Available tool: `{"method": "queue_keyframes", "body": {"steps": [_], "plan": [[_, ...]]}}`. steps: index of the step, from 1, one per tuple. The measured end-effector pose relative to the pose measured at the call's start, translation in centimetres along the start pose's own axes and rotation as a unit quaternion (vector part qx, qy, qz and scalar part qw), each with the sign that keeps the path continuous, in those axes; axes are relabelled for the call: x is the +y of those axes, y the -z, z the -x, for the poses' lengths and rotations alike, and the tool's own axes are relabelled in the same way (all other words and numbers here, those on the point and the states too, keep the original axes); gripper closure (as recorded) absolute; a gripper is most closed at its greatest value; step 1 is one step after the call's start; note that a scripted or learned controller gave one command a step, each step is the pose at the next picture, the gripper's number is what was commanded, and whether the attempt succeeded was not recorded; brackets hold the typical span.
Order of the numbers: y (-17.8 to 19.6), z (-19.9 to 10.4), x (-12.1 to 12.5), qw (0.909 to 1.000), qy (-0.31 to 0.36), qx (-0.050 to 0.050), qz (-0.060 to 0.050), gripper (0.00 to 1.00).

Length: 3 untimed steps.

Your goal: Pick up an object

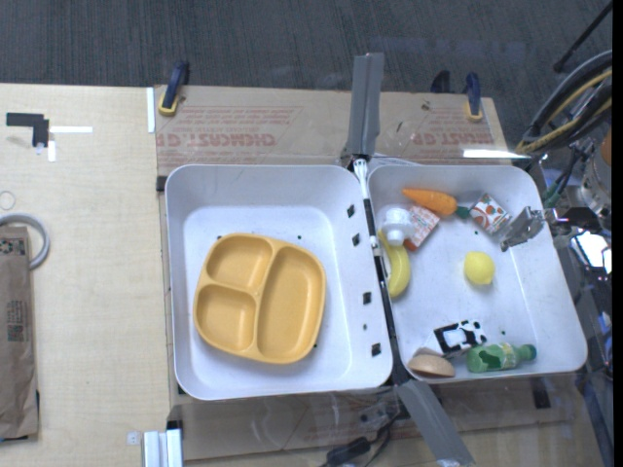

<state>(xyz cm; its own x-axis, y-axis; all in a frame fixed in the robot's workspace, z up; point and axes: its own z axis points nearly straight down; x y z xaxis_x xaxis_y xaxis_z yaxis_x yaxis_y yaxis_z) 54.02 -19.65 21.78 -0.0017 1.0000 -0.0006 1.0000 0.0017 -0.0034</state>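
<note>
Fingers [527, 224] of the gripper [514, 235] looked slightly apart with nothing between them, low over the right bin [555, 290] near its right wall. Nearest in that bin lay a green bottle [501, 356], a tan piece [430, 364] and a black-and-white item [459, 336]; farther on, a lemon [479, 268], banana [397, 269], red packet [421, 228] and carrot [430, 200]. Left bin [185, 261] held a yellow divided plate [261, 298].

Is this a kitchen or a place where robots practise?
Probably a robot practice lab, not a kitchen. Two white bins sit on a bench with clamped cardboard, toy food like a carrot and banana lies about, and the robot's end effector reaches in.
</note>
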Motion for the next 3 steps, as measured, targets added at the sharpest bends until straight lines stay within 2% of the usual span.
{"method": "queue_keyframes", "body": {"steps": [1, 2, 3], "plan": [[5.4, -0.2, 0.9, 0.9970, 0.077, -0.001, 0.001, 0.00], [-11.9, -2.2, 2.2, 0.9888, 0.149, 0.000, 0.001, 0.00], [-11.0, -1.9, 2.2, 0.9891, 0.147, -0.001, 0.001, 1.00]]}}
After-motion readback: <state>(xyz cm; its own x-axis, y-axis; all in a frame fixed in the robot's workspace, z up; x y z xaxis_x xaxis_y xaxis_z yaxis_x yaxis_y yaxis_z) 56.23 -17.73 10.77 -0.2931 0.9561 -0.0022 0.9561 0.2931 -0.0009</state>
